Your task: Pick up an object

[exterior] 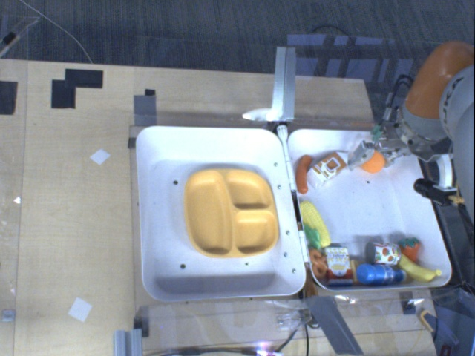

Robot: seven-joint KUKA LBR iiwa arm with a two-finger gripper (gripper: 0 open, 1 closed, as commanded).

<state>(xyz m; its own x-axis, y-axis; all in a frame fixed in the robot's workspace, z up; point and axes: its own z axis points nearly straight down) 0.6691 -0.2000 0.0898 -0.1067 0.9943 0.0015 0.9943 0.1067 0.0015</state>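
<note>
Two bins sit side by side on the bench [67, 221]. The left bin [159, 273] holds one divided tray [230, 212], lying near its middle. In the right bin [438, 251], a sausage [302, 173] lies at the far left corner, a small carton [329, 167] just to its right. A corn cob [314, 225] lies along the left wall. Along the near wall, left to right: a small box [338, 261], a bottle [380, 274], a can [387, 254] just behind it, and a banana [420, 271]. The gripper [378, 150] hangs over the far right corner, at a round fruit [373, 162].
</note>
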